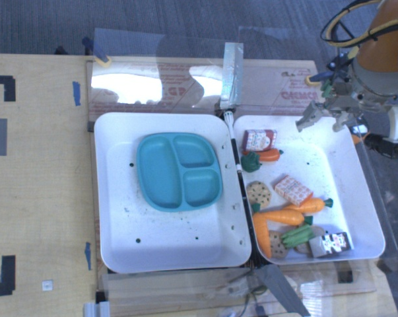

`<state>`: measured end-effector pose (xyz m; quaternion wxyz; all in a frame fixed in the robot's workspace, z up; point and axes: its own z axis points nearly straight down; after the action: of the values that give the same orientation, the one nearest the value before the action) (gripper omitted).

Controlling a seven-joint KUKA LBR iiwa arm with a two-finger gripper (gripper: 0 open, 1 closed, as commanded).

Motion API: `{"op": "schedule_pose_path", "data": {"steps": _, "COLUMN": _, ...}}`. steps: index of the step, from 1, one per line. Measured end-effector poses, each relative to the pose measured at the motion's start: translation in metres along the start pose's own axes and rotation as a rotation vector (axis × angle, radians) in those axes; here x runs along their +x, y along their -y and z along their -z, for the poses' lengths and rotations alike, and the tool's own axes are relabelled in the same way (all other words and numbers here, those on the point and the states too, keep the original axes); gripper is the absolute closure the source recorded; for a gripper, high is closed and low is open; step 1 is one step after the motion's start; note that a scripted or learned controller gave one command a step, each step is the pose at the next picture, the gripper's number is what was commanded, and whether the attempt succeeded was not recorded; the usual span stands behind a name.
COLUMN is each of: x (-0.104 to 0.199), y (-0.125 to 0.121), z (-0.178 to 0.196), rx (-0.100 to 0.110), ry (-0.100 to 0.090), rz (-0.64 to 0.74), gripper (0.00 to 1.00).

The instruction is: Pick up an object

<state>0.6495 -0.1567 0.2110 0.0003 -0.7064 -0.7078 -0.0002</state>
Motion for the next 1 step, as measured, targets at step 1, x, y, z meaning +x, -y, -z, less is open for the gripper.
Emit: {"op": "schedule_pose_path", "data": {"steps": 1, "x": 0.0445, "y": -0.0094, "z": -0.1210, "rx": 0.001, "ry": 0.001, "rz": 0.016, "gripper": 0.00}}
